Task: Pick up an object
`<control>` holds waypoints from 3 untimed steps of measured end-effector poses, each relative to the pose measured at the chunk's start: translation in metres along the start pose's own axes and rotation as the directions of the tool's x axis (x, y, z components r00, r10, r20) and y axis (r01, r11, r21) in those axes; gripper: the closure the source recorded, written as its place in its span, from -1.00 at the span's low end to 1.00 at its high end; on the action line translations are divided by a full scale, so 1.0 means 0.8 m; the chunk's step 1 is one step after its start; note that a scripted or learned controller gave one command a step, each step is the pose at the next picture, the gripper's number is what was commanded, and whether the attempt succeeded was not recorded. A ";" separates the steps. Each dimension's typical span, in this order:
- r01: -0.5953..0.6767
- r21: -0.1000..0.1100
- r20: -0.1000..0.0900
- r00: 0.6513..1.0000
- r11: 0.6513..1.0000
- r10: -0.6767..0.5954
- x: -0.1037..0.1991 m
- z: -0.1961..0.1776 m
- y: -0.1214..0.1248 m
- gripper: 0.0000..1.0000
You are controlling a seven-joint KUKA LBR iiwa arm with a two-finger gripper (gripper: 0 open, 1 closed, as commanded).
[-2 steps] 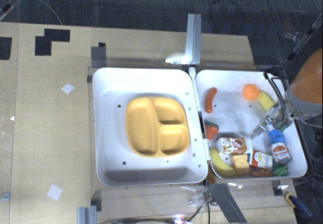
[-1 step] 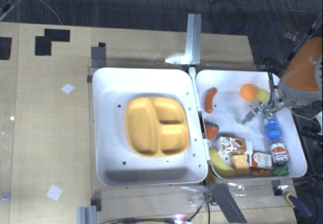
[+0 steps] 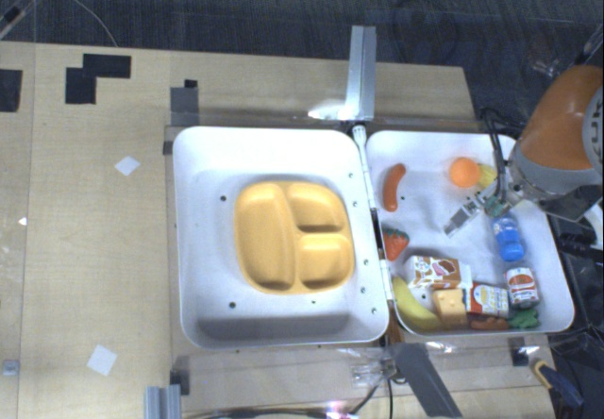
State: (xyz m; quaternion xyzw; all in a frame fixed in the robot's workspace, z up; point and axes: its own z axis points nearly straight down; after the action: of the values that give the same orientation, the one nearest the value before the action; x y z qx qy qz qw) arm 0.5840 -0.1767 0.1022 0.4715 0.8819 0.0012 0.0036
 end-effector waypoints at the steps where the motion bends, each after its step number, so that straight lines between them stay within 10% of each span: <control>1: 0.085 -0.001 0.002 0.996 0.996 -0.085 -0.034 0.017 -0.006 -1.00; 2: -0.135 -0.001 0.000 0.991 0.991 0.135 -0.024 0.019 0.099 -1.00; 3: -0.287 -0.014 0.005 0.958 0.958 0.287 0.023 -0.147 0.110 -1.00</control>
State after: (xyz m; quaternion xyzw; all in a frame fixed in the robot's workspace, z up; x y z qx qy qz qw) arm 0.6458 -0.1124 0.2202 0.5943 0.8041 0.0059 0.0094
